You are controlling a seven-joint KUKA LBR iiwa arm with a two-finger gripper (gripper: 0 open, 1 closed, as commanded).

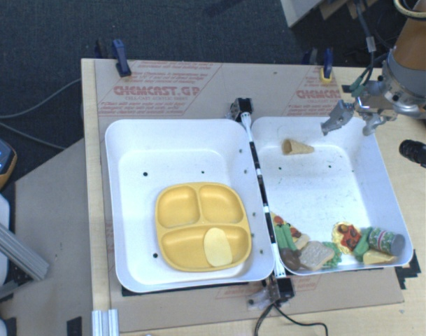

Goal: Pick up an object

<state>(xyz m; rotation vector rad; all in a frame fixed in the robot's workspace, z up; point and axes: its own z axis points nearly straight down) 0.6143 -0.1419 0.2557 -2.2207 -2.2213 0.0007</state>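
My gripper [352, 119] hangs over the far right corner of the right bin [380, 180], fingers spread apart with nothing between them. A tan wedge-shaped piece [297, 147] lies on the bin floor to the gripper's left, apart from it. Along the near edge of the right bin lies a heap of toy food: green pieces [285, 237], a grey-brown slice [313, 255], a red and yellow item [348, 235] and a green can [385, 241]. In the left bin [129, 187] sits a yellow divided plate [192, 215] with a pale yellow disc [217, 247] in its near compartment.
A black divider with a cable [256, 180] runs between the two bins. Blue clamps [119, 56] hold the cardboard-lined bench at the back. The arm's wrist [408, 75] enters from the upper right.
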